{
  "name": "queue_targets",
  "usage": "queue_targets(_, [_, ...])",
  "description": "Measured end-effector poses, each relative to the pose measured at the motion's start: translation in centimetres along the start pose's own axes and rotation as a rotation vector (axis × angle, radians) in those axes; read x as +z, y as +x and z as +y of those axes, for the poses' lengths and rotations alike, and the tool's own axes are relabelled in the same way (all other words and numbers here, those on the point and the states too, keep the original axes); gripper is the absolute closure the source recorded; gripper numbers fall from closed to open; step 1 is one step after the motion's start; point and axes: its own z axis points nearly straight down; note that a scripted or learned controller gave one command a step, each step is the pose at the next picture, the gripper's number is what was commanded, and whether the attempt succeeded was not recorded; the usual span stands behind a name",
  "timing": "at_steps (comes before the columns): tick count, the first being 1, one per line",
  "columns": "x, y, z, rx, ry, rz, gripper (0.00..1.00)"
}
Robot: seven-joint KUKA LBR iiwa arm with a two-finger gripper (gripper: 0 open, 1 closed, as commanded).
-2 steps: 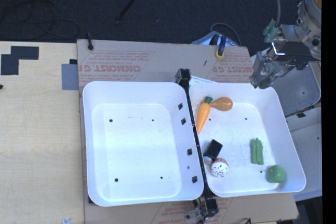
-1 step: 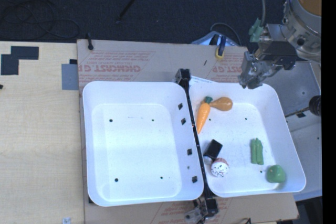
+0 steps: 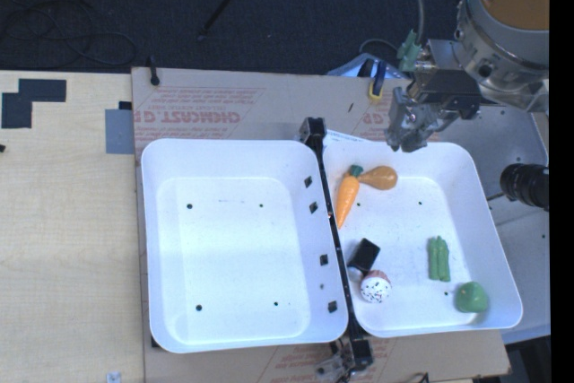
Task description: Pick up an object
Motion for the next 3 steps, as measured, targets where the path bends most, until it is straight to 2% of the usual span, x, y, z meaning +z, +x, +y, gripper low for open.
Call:
queue_targets(1, [0.0, 3.9, 0.0, 0.000, -0.001, 0.000, 1.00])
queue_targets(2, [0.0, 10.0, 0.0, -0.003, 0.000, 0.000, 1.00])
queue_targets(3, [0.0, 11.0, 3.2, 0.001, -0.001, -0.002, 1.00])
